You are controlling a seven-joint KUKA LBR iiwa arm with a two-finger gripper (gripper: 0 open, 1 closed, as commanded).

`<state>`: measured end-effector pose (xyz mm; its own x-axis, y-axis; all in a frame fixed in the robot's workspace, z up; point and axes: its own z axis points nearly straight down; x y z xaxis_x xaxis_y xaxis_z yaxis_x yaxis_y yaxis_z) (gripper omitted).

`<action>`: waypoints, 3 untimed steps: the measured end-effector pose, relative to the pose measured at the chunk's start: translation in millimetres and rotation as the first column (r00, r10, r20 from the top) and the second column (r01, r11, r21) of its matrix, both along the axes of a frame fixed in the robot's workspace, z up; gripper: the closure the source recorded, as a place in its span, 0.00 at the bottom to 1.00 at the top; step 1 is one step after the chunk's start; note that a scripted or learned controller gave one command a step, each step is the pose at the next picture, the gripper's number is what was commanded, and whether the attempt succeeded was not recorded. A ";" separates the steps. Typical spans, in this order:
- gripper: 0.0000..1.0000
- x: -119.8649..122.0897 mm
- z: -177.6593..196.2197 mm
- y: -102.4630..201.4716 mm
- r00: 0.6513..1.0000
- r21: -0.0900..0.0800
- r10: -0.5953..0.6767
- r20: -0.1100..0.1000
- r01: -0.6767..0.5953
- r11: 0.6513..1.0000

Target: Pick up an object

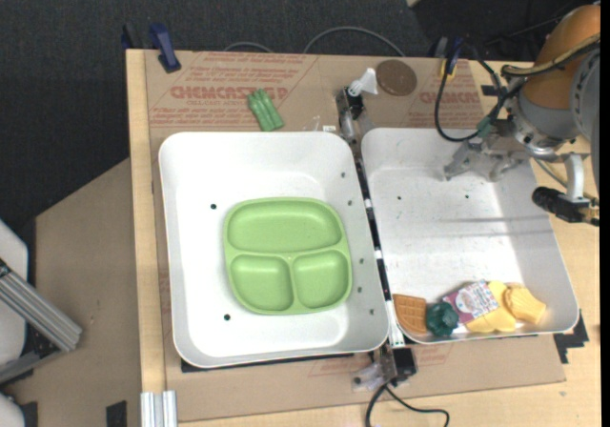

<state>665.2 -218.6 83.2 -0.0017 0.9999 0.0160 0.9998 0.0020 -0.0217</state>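
Several small objects lie bunched along the near edge of the right bin (pixel 477 225): an orange waffle-like piece (pixel 410 313), a dark green lump (pixel 440 320), a pink and white packet (pixel 474 299) and yellow pieces (pixel 513 309). My gripper (pixel 478 166) hangs over the far part of the right bin, well away from that cluster. It stands open with nothing between its fingers. In the left bin (pixel 191 187) a light green divided plate (pixel 286 255) lies flat at the middle.
On the cardboard behind the bins lie a green clip (pixel 266 111) and a brown disc (pixel 396 78). A blue clamp (pixel 164 46) sits at the board's far left corner. Black cables (pixel 457 101) loop near the arm's wrist.
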 end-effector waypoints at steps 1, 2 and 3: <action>0.00 -72.3 2.3 -2.5 1.000 -0.010 -0.002 0.018 0.002 1.000; 0.00 -17.0 14.5 -4.1 1.000 -0.018 0.002 0.028 -0.001 1.000; 0.00 -9.0 2.0 -0.7 1.000 -0.006 0.001 0.016 -0.001 1.000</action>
